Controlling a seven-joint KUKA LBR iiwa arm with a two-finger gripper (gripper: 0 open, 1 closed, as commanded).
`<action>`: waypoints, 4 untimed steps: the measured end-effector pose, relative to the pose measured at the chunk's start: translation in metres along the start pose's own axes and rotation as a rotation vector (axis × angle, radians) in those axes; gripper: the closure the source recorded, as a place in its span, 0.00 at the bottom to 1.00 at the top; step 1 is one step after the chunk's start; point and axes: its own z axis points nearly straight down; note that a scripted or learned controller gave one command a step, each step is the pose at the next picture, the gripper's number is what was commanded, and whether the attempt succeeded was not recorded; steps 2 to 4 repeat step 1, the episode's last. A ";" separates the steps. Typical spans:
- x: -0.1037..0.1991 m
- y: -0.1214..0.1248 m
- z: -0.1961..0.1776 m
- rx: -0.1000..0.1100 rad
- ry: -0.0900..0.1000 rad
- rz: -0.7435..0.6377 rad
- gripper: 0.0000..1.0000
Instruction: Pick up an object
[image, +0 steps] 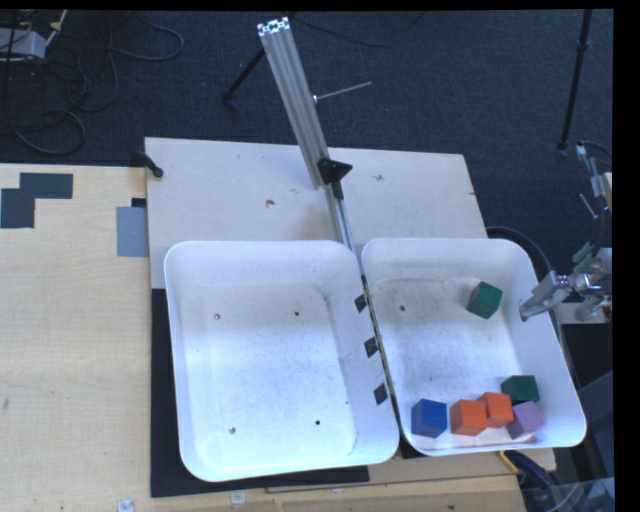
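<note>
while the gripper waits at the right bin rim, fingers unreadable, centre squarely over the lone green cube

We see bright, even light from above, strong enough that the two white bins glare and lose surface detail. Shadows are faint and short, hugging the blocks. The dark floor reads murky, and the whole picture looks slightly soft and grainy.
</note>
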 end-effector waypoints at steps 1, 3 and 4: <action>-0.029 0.101 0.160 0.010 0.002 0.000 0.00; -0.029 0.101 0.160 0.010 0.002 0.000 0.00; -0.029 0.101 0.160 0.010 0.002 0.000 0.00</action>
